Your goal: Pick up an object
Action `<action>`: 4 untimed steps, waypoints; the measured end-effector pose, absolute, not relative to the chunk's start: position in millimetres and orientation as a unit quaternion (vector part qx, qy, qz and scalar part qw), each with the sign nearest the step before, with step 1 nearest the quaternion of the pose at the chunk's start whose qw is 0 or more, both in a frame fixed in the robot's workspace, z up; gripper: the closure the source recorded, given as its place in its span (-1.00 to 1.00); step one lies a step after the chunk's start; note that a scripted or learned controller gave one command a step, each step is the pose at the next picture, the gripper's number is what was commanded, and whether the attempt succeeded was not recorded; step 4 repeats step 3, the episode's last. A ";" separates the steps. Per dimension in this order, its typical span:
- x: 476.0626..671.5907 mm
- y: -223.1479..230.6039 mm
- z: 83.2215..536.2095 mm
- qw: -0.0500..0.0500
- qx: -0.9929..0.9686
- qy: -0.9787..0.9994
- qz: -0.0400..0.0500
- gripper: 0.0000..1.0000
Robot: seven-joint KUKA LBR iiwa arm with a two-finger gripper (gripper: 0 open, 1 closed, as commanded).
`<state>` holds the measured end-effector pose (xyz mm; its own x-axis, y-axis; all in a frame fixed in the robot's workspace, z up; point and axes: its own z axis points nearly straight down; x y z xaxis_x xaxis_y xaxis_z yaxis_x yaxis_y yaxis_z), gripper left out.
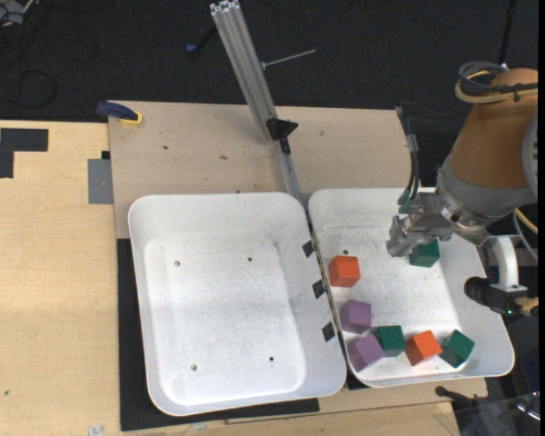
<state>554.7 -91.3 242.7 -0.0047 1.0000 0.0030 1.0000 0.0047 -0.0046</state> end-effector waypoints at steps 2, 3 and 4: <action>561.0 4.8 242.1 0.002 -0.706 -0.708 0.001 1.00; 560.2 60.8 245.5 0.002 -0.705 -0.709 0.001 1.00; 560.2 60.8 245.5 0.002 -0.705 -0.709 0.001 1.00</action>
